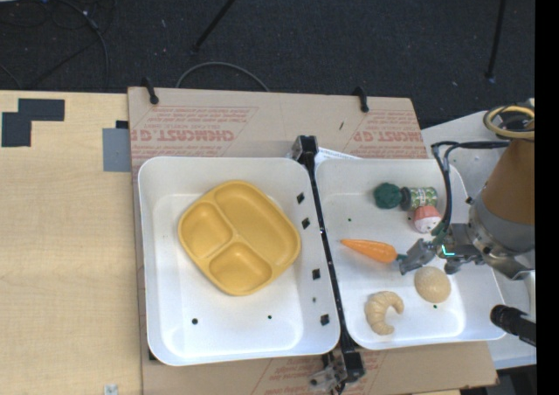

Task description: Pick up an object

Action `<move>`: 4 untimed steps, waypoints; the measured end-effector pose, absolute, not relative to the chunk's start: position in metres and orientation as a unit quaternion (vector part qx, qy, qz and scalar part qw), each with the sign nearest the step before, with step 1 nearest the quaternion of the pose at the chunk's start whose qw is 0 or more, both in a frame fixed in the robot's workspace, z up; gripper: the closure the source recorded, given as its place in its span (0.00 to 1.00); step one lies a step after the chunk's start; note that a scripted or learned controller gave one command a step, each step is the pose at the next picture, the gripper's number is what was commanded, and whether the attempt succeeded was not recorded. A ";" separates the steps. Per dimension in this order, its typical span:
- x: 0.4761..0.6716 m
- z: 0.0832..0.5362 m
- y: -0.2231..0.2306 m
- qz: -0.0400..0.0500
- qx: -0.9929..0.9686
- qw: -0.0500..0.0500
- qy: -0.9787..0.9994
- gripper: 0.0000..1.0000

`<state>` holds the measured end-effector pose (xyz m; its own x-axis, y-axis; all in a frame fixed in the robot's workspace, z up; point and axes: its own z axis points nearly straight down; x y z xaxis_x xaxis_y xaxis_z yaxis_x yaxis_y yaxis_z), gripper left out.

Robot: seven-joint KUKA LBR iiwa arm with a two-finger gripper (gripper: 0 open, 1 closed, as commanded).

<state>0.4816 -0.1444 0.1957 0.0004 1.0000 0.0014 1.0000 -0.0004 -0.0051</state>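
- Your gripper (425, 254) hangs low in the right bin (354, 315), reaching in from the right edge; you cannot tell from this slant how it is set.
- Nothing is seen held. The carrot (369, 250) lies just left of the tip, the pale egg-shaped piece (432, 285) just below it.
- The croissant (383, 310) sits near the front wall; a green lump (388, 196) and a small bottle (424, 200) rest near the back.
- The left bin (166, 315) bears a yellow divided plate (238, 235), well apart from the arm.
- Watch the crowding: a descent between carrot and egg could, in my judgement, nudge either aside and close on air.
- The egg's rounded surface looks likely to squirt out of a pinch; the tapered carrot may pivot.
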 end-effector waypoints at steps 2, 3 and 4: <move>0.481 0.132 -0.142 0.002 -0.707 0.004 -0.707 0.00; 0.481 0.086 -0.142 0.001 -0.707 0.001 -0.707 0.00; 0.482 0.099 -0.142 0.000 -0.708 0.002 -0.706 1.00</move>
<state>0.4819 -0.1425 0.0990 0.0036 1.0000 0.0023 1.0000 -0.0036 -0.0020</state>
